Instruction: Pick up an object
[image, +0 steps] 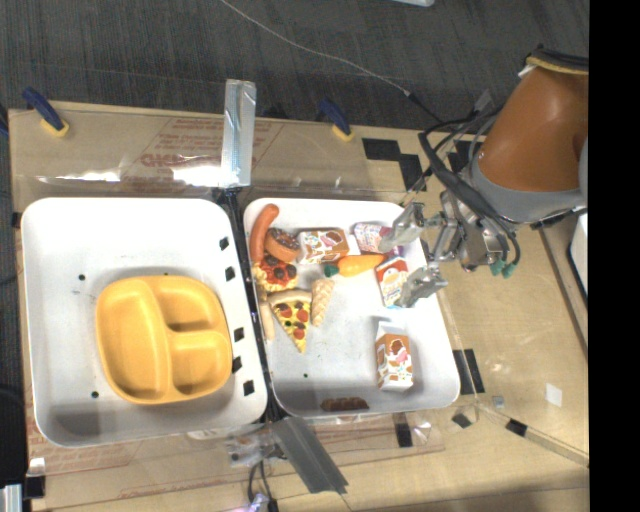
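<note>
- White plastic of the right bin (345, 385) holds all my candidates; my gripper (416, 255) hangs over its right rim, right of centre in the frame, fingers spread apart with nothing between them.
- Nearest to me is a small red-and-white carton (391, 279), lying just beside my lower finger, so I judge it the likeliest pick.
- Another carton (394, 360) stands alone in the lower right of the bin, well apart from everything, an easy grasp.
- Crowded along the bin's top and left: an orange carrot (359, 265), a sausage (260, 229), a pizza slice (291, 317), a pink packet (370, 236). These touch or overlap, so my fingers could nudge neighbours.
- Left bin (60, 250) holds a yellow divided tray (163, 337), out of my way.
</note>
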